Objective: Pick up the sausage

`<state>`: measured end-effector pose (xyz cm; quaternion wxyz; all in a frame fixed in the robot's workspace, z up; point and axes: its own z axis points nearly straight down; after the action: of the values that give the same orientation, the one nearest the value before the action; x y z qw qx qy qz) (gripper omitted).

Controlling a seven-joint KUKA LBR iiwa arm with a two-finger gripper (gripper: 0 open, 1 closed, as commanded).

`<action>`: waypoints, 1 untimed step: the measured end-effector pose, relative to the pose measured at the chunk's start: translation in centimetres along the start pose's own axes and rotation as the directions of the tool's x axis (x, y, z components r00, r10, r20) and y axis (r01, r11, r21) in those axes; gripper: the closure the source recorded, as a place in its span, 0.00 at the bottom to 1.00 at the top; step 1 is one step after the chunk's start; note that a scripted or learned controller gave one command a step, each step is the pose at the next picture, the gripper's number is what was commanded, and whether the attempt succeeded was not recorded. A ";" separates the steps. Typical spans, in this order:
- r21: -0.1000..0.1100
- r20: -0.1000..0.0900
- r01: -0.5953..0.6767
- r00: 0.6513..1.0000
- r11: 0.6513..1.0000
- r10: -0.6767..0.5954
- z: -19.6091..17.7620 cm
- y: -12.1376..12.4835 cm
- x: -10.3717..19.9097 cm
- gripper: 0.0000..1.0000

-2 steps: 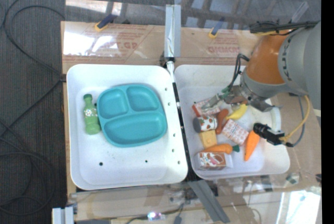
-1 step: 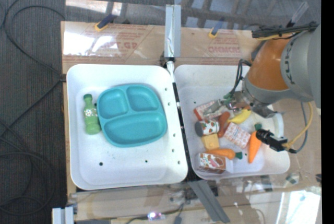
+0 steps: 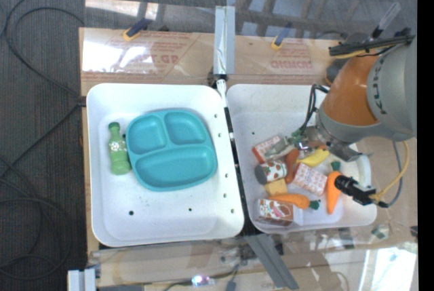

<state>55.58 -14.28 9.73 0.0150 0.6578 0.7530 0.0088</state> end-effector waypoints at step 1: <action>-0.002 -0.008 0.004 1.000 1.000 -0.004 -1.2 0.3 0.3 1.00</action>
<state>55.78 -13.89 10.90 0.0124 0.6563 0.7543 0.0122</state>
